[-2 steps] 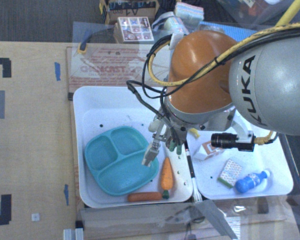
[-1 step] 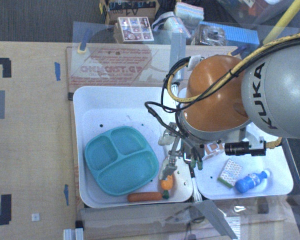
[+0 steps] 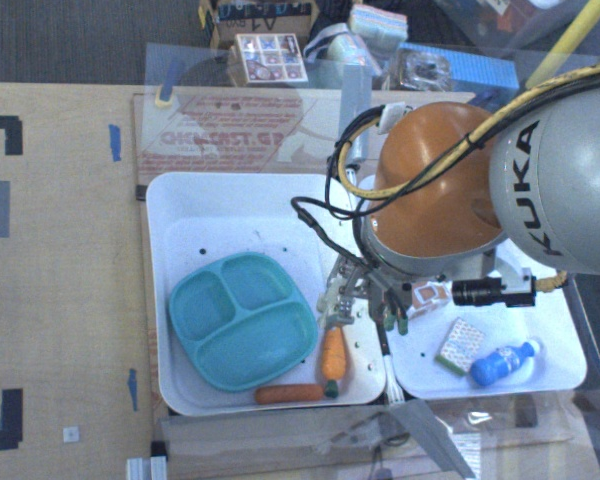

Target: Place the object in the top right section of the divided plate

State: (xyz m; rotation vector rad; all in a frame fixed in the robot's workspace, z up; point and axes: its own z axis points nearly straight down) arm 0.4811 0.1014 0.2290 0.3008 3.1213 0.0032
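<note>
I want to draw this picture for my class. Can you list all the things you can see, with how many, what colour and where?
divided plate: 1, teal, in the left bin
carrot: 1, orange, upright beside the plate's right edge, left bin
sausage: 1, reddish orange, lying along the left bin's front edge
bins: 2, white, side by side on the bench
bottle: 1, blue with a white cap, right bin
packet: 1, white and green with a pattern, right bin, beside the bottle
small card: 1, white and orange, right bin
cardboard box: 1, brown, behind the bench
arm: 1, grey with orange band, from the right
end effector: 1, metal, above the carrot
</note>
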